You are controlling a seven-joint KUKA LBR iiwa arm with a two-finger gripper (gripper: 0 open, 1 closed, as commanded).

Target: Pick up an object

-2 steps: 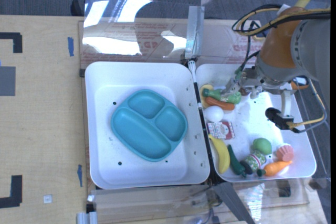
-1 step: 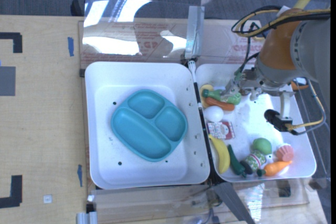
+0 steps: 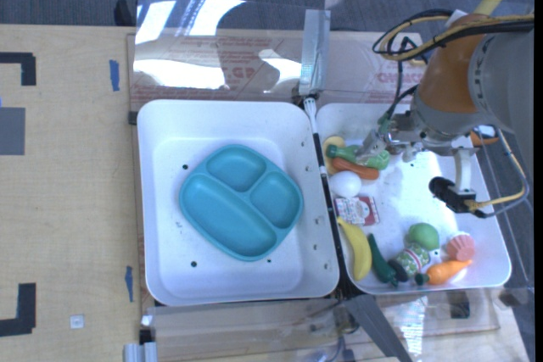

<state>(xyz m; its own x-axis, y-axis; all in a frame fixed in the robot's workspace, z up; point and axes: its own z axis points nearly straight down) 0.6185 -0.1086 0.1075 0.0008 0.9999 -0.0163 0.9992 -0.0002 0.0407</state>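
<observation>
The right bin (image 3: 496,263) holds several toy foods. An orange carrot with a green top (image 3: 353,164) lies at its upper left beside a yellow piece (image 3: 334,144), with a white egg (image 3: 345,183) just below. My gripper (image 3: 381,149) is low over the carrot's right end, among green and pale pieces; its tip is hard to make out against them. The grey arm with its orange band (image 3: 445,80) comes in from the upper right.
The left bin (image 3: 161,140) holds a blue divided plate (image 3: 242,201). Lower in the right bin lie a red-and-white packet (image 3: 356,209), a banana (image 3: 357,247), a green apple (image 3: 422,235), a pink piece (image 3: 462,247) and another carrot (image 3: 446,271). A black cable end (image 3: 447,192) hangs beside the arm.
</observation>
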